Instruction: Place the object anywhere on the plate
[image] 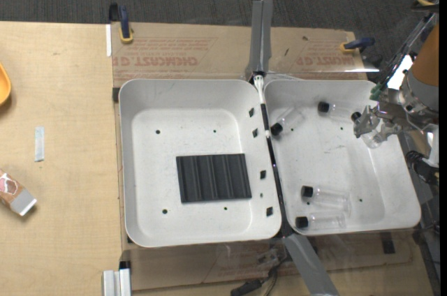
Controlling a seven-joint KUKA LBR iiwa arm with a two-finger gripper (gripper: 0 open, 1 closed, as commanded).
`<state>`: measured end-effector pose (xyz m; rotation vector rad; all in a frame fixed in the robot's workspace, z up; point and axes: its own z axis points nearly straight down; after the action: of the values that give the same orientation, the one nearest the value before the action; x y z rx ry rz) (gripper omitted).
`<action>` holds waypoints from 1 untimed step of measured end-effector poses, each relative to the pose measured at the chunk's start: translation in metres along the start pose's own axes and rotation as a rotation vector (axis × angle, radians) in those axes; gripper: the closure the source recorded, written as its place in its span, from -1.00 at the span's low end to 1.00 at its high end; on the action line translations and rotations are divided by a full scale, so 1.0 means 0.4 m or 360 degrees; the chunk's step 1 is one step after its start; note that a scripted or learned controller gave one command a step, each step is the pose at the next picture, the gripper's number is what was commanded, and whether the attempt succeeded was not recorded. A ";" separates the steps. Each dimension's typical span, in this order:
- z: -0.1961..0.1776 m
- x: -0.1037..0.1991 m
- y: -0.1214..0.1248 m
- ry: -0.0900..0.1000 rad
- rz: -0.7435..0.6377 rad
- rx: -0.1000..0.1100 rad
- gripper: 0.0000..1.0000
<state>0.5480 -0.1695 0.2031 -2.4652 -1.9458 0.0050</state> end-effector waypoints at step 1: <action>-0.003 0.186 -0.091 0.0000 -0.0013 0.0002 1.00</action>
<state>0.5299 -0.0888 0.2042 -2.4564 -1.9550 0.0062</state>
